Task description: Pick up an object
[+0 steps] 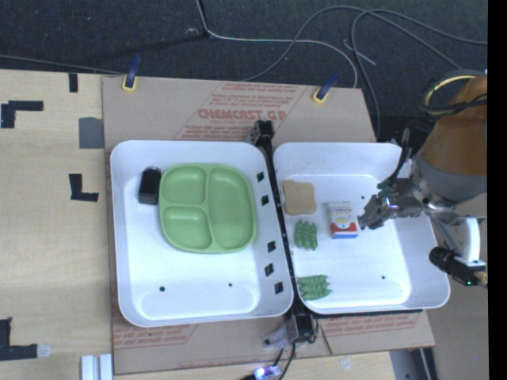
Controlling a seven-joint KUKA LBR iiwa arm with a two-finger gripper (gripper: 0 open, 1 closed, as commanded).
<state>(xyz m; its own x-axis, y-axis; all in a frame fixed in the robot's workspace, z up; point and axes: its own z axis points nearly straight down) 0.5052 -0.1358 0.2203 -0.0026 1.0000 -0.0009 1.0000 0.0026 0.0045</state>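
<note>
Right bin (396, 287): four objects, all in its left half. A small white carton with red print (342, 219) lies near the middle of the bin floor. Left of it and slightly farther sits a tan square piece (299, 197). Nearer, a green knobbly item (306, 235) lies by the left wall, and a second green item, elongated (314, 286), rests close to the near-left corner.

The gripper (372, 216) is low over the right bin, just right of the carton; contact between them cannot be determined. Whether its fingers are apart or closed cannot be told, and nothing is seen between them.

Left bin (135, 291): a green sectioned plate (208, 208) occupies the centre, with a small black object (149, 186) just beside its left edge.
</note>
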